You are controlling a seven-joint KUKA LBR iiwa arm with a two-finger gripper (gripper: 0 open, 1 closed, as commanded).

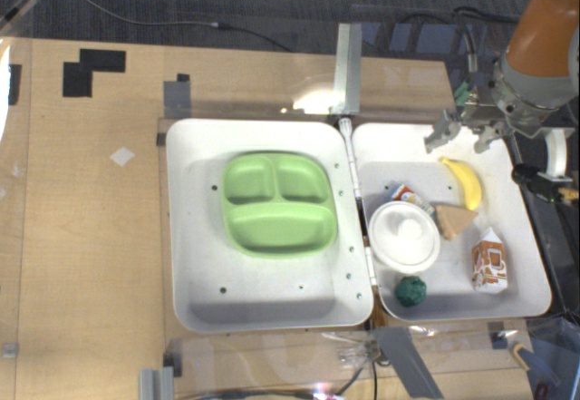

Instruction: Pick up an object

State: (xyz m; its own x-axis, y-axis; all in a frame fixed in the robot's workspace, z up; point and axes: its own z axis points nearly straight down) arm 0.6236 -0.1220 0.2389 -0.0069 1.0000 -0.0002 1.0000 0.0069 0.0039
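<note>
A green divided plate (276,203) sits pretty much dead center in the left bin (195,289), black tape patches (91,70) are stuck near the bench's (82,226) far left corner, and a thin cable (136,19) trails across the floor.

pale wooden bench (82,235), seen from above at a slant. resting directly on it, two shallow white bins side by side: left bin (195,208) and right bin (526,271), edges touching along a metal divider strip (356,199). also stuck flat on the bench, black angular markers (91,70) near the far left corner.
</note>
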